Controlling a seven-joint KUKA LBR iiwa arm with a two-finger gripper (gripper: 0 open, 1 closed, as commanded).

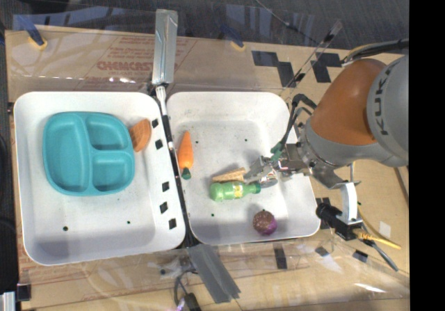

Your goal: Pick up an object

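End effector (pixel 261 174) partly hides green bottle (pixel 233 191), fingers unclear

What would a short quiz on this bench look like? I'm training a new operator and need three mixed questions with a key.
1. True or false: the teal tray sits in the left bin.
2. Which item lies nearest the gripper? A) carrot B) green bottle C) purple ball
3. What lies beside the tray's right edge?

Key
1. True.
2. B.
3. An orange-brown bread-like piece.
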